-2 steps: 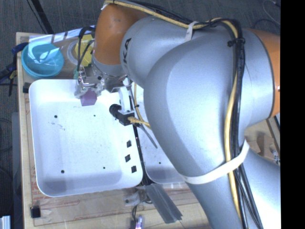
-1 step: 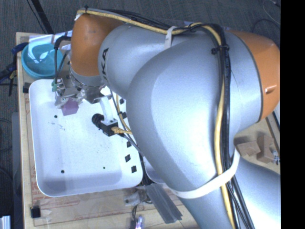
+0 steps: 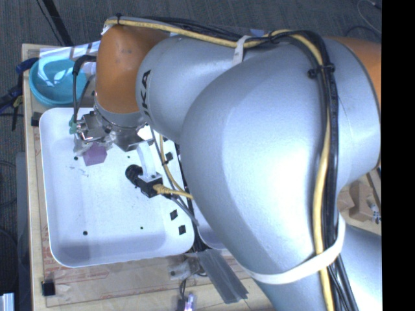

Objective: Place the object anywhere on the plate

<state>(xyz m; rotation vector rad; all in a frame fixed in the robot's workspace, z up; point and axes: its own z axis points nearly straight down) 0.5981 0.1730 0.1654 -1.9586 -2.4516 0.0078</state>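
A small purple object [image 3: 96,153] lies in the left bin's [image 3: 97,238] far left part, just under the tip of my gripper [image 3: 87,135]. The gripper hangs low over that spot, and its metal end touches or nearly touches the object's upper edge. Whether the object rests on the bin floor or is lifted off it is unclear. A blue plate [image 3: 53,78] sits beyond the bin's far left corner, above and left of the gripper, partly hidden by the orange wrist band [image 3: 123,63].
My grey arm [image 3: 259,148] covers the right side of the view and hides nearly all of the right bin. A black connector with a yellow cable [image 3: 146,181] hangs over the middle of the left bin. The bench's wooden edge [image 3: 117,284] runs along the front.
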